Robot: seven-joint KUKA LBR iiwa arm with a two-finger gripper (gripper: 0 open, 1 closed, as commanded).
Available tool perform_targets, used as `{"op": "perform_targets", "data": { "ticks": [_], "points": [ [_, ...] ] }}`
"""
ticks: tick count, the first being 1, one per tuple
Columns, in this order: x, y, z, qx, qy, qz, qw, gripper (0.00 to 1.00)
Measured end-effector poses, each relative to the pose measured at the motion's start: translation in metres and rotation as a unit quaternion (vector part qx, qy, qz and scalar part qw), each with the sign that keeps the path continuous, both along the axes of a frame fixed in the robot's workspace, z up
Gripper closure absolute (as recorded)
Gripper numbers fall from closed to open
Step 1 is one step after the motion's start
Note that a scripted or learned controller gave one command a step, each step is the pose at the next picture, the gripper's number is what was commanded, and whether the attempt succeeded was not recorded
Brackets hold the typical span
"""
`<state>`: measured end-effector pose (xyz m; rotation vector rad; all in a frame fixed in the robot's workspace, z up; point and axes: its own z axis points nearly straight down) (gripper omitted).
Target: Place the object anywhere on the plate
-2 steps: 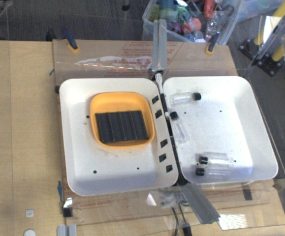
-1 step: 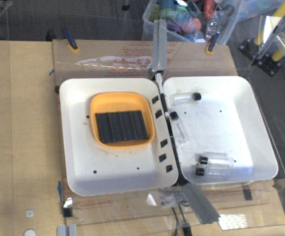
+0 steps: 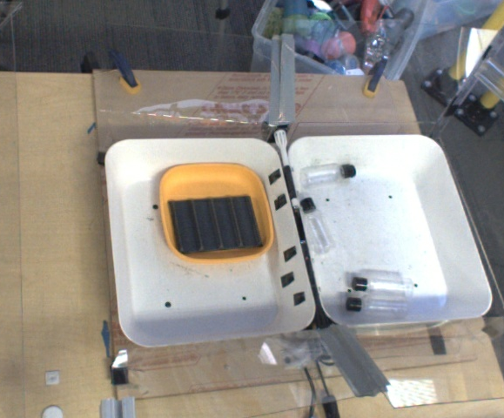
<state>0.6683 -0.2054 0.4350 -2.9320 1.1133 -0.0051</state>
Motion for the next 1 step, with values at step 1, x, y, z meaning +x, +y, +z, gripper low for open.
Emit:
{"op": "perform_targets", "data": {
  "ticks": [1],
  "points": [
    [-0.0001, -0.0018, -0.0008, 0.0, 0.0, 0.138, 0.9905, 1.0]
  ]
}}
